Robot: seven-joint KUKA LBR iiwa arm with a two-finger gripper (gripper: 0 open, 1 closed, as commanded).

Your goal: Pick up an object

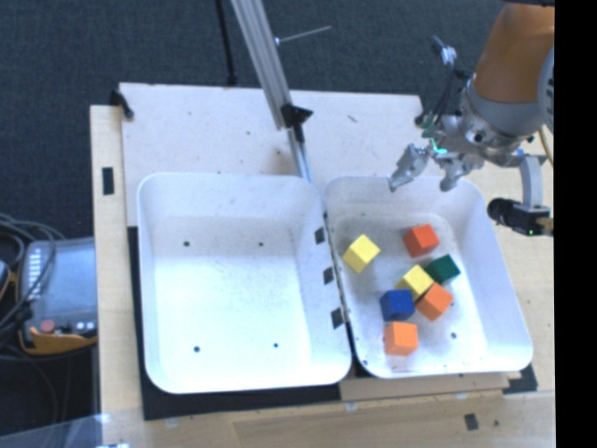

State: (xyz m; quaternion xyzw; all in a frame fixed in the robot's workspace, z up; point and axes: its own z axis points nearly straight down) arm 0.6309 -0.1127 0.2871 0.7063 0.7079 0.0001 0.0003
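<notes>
Arm (pixel 511 59) cut off at upper right of frame, upper links out of view. Hand (pixel 425 174) poised over the far rim of the right bin (pixel 504 292), at upper right of centre; two fingers seen spread apart, nothing between them, nothing touched. Fingertip detail small and somewhat blurred. Blocks grouped in the right bin, right of centre and below the hand: yellow block (pixel 361 252) alone toward the bin's left side; orange block (pixel 421 240) near the far end; green block (pixel 444 268) just beside a second yellow block (pixel 417 279); blue block (pixel 397 303) touching that yellow block; another orange block (pixel 435 301) beside the blue; a third orange block (pixel 401 337) nearest the lower rim. Left bin (pixel 168 203) at centre left on the counter (pixel 187 119). Slanted metal post (pixel 266 59) at upper centre, top cut off by the frame edge.
</notes>
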